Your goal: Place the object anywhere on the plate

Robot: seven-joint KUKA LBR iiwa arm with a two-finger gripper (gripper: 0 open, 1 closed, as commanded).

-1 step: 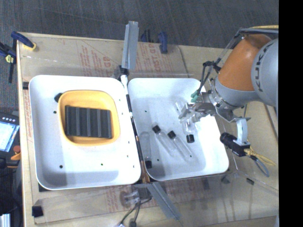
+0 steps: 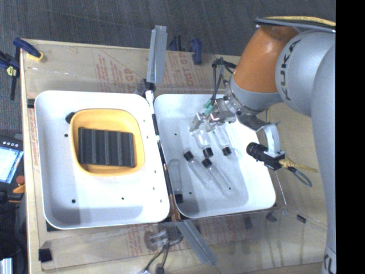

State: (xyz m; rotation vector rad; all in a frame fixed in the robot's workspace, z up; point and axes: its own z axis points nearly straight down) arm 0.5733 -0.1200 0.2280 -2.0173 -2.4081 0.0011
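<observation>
So here's the setup: the dark grey ribbed rectangular block [image 2: 106, 147] is lying flat on the yellow rounded-square plate [image 2: 106, 115]. It fills most of the plate's middle, with yellow rim showing all the way round it. The plate sits in the left white plastic bin [image 2: 85, 201], a bit above centre and towards the left of the frame, with bare white floor below it. My gripper [image 2: 210, 153] is over in the right white plastic bin [image 2: 254, 190], roughly mid-frame and well apart from the plate and the block. It's hanging low over the upper middle of that bin's floor. My see-through fingers [image 2: 226, 150] with their black tips are spread apart, and all I can see between them is white bin floor, so I'm gripping nothing. There's a clear tube-like thing with a dark end [image 2: 175, 181] along that bin's left wall, below and to the left of my gripper, but it's faint, so I can't tell much about it. A blue clamp [image 2: 27, 48] sits on the upper left corner of the wooden bench [image 2: 102, 67], well away from both bins.
</observation>
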